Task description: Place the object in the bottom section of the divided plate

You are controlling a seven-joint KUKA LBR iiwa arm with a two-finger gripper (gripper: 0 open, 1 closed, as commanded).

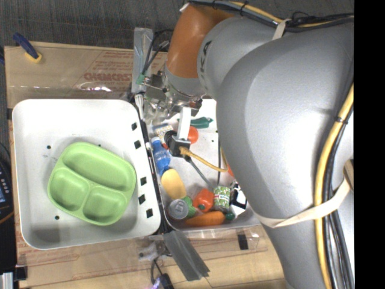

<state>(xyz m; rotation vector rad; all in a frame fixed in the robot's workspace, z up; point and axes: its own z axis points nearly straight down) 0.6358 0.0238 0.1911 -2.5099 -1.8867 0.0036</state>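
Grey arm (283,119) over right bin (207,224), tool (157,104) half-hidden.

**Arm low over the right bin, green plate alone in the left**

The left bin (24,161) holds a green divided plate (91,182), lying flat near its middle with one long section on its far side and two smaller ones on its near side. The grey arm (283,119), orange band (189,38) above the wrist, reaches in from the right and covers much of the right bin (207,138). The gripper (162,110) hangs over that bin's far left corner, close to the wall between the bins. Below it lie a blue bottle (160,156), a yellow piece (173,184), a grey can (178,209), an orange carrot (206,219) and a green-labelled can (222,197), crowded together at the near end.
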